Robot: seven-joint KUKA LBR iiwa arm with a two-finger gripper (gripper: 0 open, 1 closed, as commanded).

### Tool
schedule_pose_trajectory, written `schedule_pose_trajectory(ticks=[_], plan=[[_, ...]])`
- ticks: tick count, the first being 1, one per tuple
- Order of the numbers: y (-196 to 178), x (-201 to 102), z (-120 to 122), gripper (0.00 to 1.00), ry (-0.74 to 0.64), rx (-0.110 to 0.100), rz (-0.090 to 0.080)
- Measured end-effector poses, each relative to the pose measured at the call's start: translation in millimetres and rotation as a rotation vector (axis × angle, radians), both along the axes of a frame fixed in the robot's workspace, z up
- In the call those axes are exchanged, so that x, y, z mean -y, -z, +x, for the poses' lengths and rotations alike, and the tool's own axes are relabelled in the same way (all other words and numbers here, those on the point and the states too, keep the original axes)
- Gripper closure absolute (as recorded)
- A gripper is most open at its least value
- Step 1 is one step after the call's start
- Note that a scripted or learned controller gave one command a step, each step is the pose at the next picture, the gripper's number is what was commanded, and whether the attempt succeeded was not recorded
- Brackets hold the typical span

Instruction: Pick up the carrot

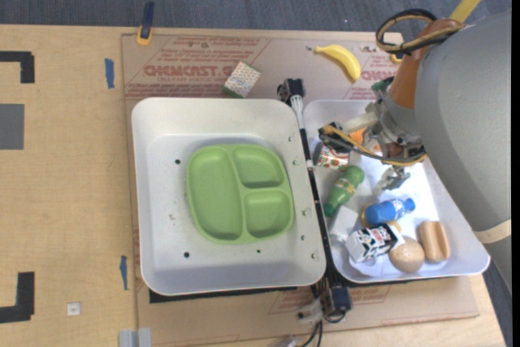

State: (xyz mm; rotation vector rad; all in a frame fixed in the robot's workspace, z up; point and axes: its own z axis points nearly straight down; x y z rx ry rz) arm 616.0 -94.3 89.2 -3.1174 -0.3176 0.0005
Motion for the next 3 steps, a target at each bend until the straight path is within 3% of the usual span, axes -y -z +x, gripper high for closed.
schedule_pose_trajectory(ticks=[3], plan=[[0.0,-2.6,-7.6,0.00,-0.001,0.005,-0.007]])
